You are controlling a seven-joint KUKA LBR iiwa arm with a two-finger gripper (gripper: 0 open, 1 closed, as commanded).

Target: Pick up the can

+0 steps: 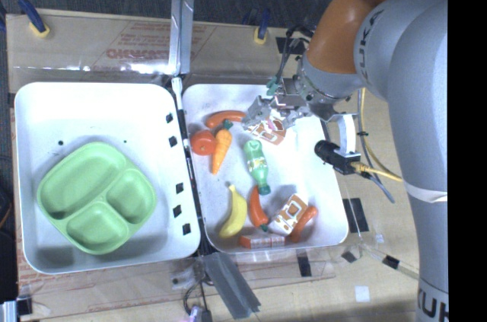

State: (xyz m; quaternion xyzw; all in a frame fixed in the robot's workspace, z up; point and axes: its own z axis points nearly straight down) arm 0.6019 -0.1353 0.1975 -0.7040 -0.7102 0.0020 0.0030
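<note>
**Ann:** Camera view has the arm reaching across the right bin (308,174), with the gripper (272,113) down low near that bin's back edge, about midway along it.

**Ben:** And the can (268,132)?

**Ann:** I take it to be the red-and-white printed piece right at the gripper's tip, touching it or just beneath it. Whether the gripper is open or closed on it, I cannot tell, because the wrist hides the tips.

**Ben:** So no claiming a catch yet.

**Ann:** None. It looks like the grasp step itself, with nothing lifted clear that I can see.

**Ben:** What makes this go well?

**Ann:** Centre on the can's body, not its rim, and close across the narrow way so it can't roll out. Then lift straight up. The orange sausage (225,116) lies just beside the can toward the bin's left wall. The green bottle (258,165) lies just in front of it. A slanted pull could drag either one.

**Ben:** There's a look-alike too.

**Ann:** Yes, a second red-and-white pack (289,212) sits near the front right corner, wedged by a red sausage (256,207) and a banana (234,214). It's well apart from the gripper, so there's no confusion for now.

**Ben:** Anything else close by?

**Ann:** The carrot (221,149) and tomato (202,141) hug the left wall, out of the way. The left bin (30,115) holds the green divided tray (95,195).
</note>
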